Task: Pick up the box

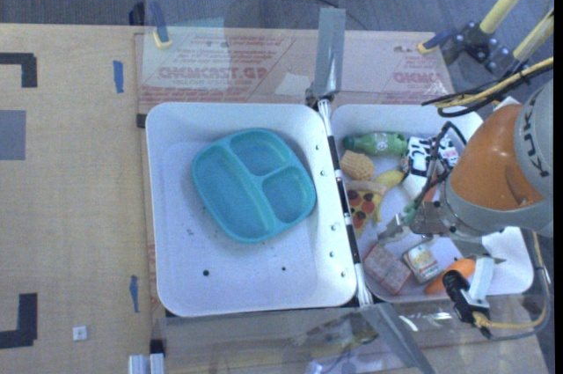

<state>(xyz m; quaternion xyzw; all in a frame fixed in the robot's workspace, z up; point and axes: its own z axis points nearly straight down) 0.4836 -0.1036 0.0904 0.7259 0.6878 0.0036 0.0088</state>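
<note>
A small box (422, 260) with a pale label lies near the front of the right bin (519, 275). Beside it, on its left, is a flat brownish-pink packet (387, 267). My gripper (412, 220) hangs over the middle of the right bin, just behind and above these two items, under the arm's orange band (493, 174). Nothing is seen in its grasp. The arm hides the bin's right half.
Behind the gripper the right bin holds a green bottle (376, 143), a corn cob (356, 164), a banana (387, 181), a pizza slice (362, 205) and a black-and-white item (424, 156). An orange piece (442, 283) lies at the front. The left bin (176, 275) bears a blue divided plate (253, 184).
</note>
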